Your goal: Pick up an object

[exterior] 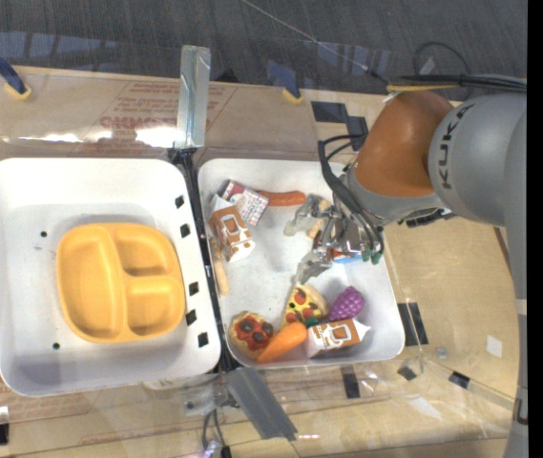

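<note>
1. A cardboard-covered bench (90, 113) carries two shallow white bins side by side, with dark carpet beyond its far edge.
2. The right bin (276, 184) holds the toys. A carrot (283, 343) lies at its near edge, touching a pizza slice (251, 329) on one side and a small milk carton (336, 336) on the other.
3. Just behind these sit a yellow pizza wedge (303, 302) and a bunch of purple grapes (346, 303).
4. Toward the far left of that bin lie another carton (232, 236), a red-and-white packet (244, 201) and a sausage (282, 198).
5. The gripper (325, 246) hangs over the bin's right middle, its metal fingers spread apart with nothing between them.
6. The grey arm (476, 160) with its orange band (400, 151) enters from the right.
7. The left bin (23, 189) holds a yellow divided tray (118, 280).
</note>
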`<state>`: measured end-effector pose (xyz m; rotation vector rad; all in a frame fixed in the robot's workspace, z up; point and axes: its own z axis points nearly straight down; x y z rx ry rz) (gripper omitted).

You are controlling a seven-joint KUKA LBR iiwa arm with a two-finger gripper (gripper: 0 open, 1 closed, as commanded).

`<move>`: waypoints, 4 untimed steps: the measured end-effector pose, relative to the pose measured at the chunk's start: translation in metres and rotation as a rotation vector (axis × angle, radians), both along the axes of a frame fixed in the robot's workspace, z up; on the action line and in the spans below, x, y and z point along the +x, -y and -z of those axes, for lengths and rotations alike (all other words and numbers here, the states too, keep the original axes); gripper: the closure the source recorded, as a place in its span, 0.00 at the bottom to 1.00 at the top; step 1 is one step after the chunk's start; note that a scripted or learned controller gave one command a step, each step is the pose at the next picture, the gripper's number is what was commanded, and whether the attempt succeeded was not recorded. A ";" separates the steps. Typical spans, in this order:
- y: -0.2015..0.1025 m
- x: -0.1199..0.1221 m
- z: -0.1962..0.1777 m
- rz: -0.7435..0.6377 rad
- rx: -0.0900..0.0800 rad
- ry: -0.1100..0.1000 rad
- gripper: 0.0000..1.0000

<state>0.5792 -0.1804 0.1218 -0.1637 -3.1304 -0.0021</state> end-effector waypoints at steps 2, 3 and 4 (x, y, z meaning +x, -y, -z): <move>0.028 0.060 0.027 0.114 -0.002 0.010 0.00; 0.027 0.019 0.028 0.219 -0.002 0.009 0.00; -0.007 0.065 0.032 0.363 -0.004 -0.012 0.00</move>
